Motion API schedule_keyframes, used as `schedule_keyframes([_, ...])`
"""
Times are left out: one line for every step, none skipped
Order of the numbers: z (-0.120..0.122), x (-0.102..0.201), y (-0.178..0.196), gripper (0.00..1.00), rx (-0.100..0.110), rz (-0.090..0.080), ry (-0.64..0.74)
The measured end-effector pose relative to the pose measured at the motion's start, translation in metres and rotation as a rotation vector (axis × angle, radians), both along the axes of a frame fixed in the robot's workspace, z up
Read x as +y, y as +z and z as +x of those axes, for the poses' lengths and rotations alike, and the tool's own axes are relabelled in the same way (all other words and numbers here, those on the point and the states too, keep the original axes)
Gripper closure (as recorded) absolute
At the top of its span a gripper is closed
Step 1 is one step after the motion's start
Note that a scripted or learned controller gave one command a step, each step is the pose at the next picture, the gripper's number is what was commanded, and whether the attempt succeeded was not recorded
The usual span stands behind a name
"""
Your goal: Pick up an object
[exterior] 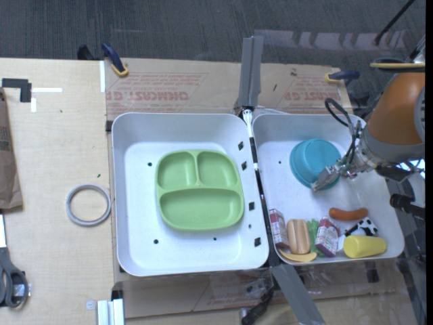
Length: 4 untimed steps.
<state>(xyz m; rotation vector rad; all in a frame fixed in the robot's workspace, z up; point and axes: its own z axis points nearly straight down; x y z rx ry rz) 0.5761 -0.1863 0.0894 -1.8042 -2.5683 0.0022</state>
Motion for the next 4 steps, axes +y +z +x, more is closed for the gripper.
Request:
schedule_keyframes([-0.002, -0.003, 0.008, 1.0, 0.004, -0.002, -0.005])
schedule_keyframes([-0.001, -0.003, 0.008, 0.0, 0.003, -0.002, -0.005])
schedule_keyframes([0.035, 0.058, -0.001, 0.0, 0.08, 0.013, 0.127])
schedule_keyframes([0.031, 0.055, 0.004, 1.0, 0.095, 0.014, 0.123])
